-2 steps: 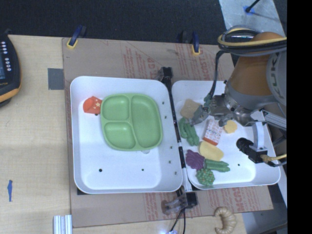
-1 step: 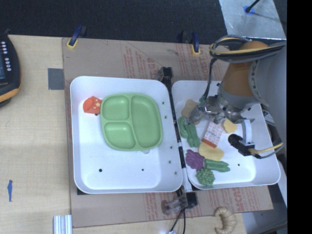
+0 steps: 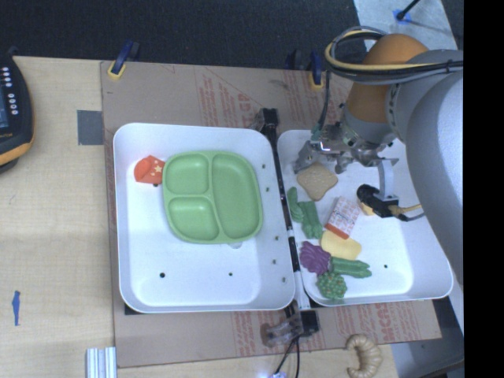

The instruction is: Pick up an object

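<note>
The grey arm (image 3: 429, 124) comes in from the right, its thick body curving along that side. The orange band (image 3: 390, 53) sits above the wrist, ringed by a looped cable. Below it the gripper (image 3: 340, 150) points down and toward the left (a dense cluster of metal parts, so the fingertips are hard to pick out).
</note>
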### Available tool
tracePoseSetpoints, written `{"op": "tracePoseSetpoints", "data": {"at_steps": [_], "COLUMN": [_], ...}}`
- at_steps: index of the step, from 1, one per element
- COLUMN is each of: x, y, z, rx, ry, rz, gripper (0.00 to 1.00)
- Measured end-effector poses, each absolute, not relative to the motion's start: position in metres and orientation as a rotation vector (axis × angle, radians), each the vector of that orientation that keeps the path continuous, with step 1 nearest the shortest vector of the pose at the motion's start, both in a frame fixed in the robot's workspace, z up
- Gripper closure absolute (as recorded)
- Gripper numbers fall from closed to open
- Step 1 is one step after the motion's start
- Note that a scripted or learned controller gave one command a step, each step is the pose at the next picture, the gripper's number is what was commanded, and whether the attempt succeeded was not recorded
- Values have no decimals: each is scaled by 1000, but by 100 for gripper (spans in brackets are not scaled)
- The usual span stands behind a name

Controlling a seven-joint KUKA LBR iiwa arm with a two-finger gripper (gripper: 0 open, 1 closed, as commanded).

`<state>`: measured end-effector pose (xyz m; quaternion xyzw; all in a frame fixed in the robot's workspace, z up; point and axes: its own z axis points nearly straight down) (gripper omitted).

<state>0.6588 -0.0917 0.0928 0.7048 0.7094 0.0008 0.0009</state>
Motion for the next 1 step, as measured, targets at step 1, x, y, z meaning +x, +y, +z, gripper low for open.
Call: {"op": "tracePoseSetpoints", "data": {"at_steps": [1], "x": [632], "y": [-100], "z": [92], "rx": [2222], "ry": [2228], "rz": [-8], "gripper": [0]}}
